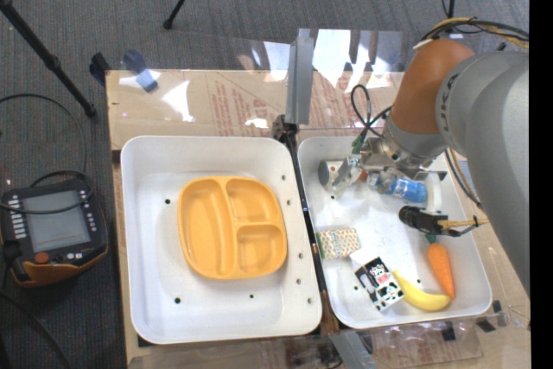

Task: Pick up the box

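Right bin point(480, 276): box point(338, 242), patterned, flat on the floor near the left wall, free of any grip; beside it a black-and-white carton point(379, 283), banana point(423, 295), carrot point(441, 269), blue bottle point(401, 186)

Left bin point(143, 186): yellow tray point(232, 226)

Gripper point(346, 177): low at the bin's back, apart from the box; whether it stands open or closed cannot be told, nor anything in its hold

Task status: pick not yet made; approach, grasp and lift all appear left to do
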### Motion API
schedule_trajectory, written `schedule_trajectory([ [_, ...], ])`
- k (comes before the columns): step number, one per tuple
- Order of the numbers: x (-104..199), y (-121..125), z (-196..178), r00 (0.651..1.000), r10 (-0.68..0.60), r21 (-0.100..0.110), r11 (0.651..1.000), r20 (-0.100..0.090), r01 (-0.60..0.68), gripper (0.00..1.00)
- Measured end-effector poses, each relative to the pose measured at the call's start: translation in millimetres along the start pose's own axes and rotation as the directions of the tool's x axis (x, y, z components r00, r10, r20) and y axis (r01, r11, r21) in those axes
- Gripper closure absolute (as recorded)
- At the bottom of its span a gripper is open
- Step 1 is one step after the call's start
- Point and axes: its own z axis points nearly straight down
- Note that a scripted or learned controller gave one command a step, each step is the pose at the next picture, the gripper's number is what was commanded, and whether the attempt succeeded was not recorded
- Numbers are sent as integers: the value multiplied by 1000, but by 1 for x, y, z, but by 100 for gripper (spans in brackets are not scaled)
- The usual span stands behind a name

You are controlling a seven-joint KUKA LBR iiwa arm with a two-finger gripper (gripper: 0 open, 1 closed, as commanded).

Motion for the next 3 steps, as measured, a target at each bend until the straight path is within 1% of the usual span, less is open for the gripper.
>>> schedule_trajectory([
  [1, 0, 0, -7, 1000, -1, 5, 1000, -1, 1, 100],
  [2, 0, 0, -7, 1000, -2, 5, 1000, -1, 2, 0],
  [3, -1, -1, -13, 1000, -3, 9, 1000, -2, 3, 100],
])
